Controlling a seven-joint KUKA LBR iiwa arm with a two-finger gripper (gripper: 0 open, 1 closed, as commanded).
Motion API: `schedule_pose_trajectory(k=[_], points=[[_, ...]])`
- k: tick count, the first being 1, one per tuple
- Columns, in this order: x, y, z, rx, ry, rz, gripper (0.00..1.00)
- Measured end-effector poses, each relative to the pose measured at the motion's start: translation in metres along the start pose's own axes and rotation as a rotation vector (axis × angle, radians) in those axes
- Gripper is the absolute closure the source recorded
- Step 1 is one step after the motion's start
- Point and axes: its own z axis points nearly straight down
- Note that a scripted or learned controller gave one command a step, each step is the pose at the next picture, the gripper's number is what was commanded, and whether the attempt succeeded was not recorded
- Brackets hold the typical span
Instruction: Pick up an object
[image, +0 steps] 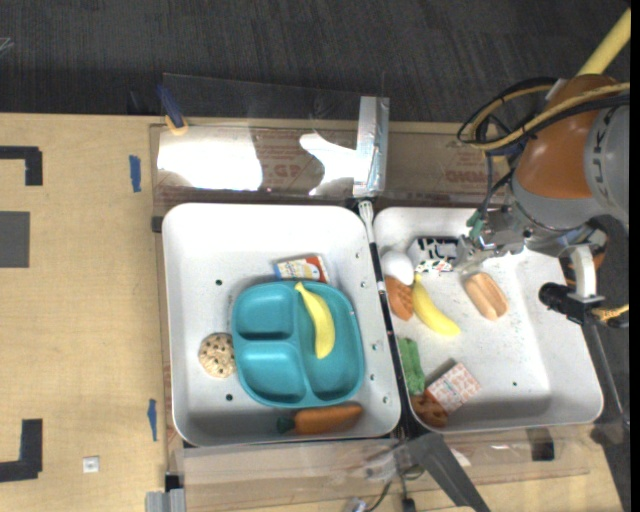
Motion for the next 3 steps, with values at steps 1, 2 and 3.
schedule_pose_trajectory(k=[1,2,3], points=[[-0.005,-0.037,-0.13,-0.007,-0.003,0.093,0.0],[-0.026,-0.027,0.061,0.022,0.006,0.056,0.0],[0.01,0.004,0.017,0.004,0.0,-0.143,0.0]])
